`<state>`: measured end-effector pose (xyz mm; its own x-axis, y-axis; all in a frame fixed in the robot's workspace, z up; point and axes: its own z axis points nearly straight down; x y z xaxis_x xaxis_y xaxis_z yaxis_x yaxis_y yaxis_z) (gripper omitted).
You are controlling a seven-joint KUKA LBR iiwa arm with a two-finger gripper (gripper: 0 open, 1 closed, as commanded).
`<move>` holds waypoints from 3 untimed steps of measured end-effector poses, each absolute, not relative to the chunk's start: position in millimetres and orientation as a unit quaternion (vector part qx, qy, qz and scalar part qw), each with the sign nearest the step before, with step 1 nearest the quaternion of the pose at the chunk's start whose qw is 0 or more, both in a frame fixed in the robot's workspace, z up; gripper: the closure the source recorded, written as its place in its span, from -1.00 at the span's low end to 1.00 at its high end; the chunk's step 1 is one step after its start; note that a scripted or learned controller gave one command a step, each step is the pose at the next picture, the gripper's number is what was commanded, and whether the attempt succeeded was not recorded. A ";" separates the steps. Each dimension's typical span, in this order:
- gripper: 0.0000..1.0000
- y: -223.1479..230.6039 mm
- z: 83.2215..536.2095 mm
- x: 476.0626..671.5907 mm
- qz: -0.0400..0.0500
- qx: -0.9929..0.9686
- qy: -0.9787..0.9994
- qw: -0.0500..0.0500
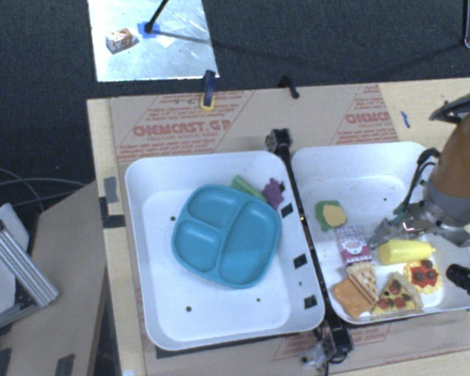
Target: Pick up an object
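Now: arm low over the right bin, beside the yellow toy

Look to the right bin (356, 159) first. Your arm comes in from the right edge, its orange band above the wrist, and the gripper (396, 227) sits low over the bin floor, pointing toward the centre divider. You cannot tell from this angle whether the jaws are wide or narrow, and nothing is visibly held.

Just below the gripper lies a yellow banana-like toy (405, 250), touching or nearly touching it. To its left you see a small red-and-white carton (355, 246), and further up, apart from the rest, a yellow-and-green corn piece (331, 213). Along the bin's near wall the toys crowd together: a tan bread slice (352, 297), a waffle cracker (363, 278), a pizza slice (396, 293) and a red strawberry piece (424, 274).

Your left bin (155, 257) holds a blue divided plate (227, 235), tilted slightly. Behind its far right rim a green piece (246, 186) and a purple toy (272, 191) peek out, near the divider.
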<state>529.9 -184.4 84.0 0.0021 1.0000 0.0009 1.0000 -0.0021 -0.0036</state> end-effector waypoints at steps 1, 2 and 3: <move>-1.00 -119.2 137.8 531.6 -0.002 -0.704 -0.710 -0.001; -1.00 -138.8 86.5 489.8 -0.005 -0.708 -0.706 -0.004; -1.00 -93.1 250.6 610.6 -0.009 -0.702 -0.712 -0.011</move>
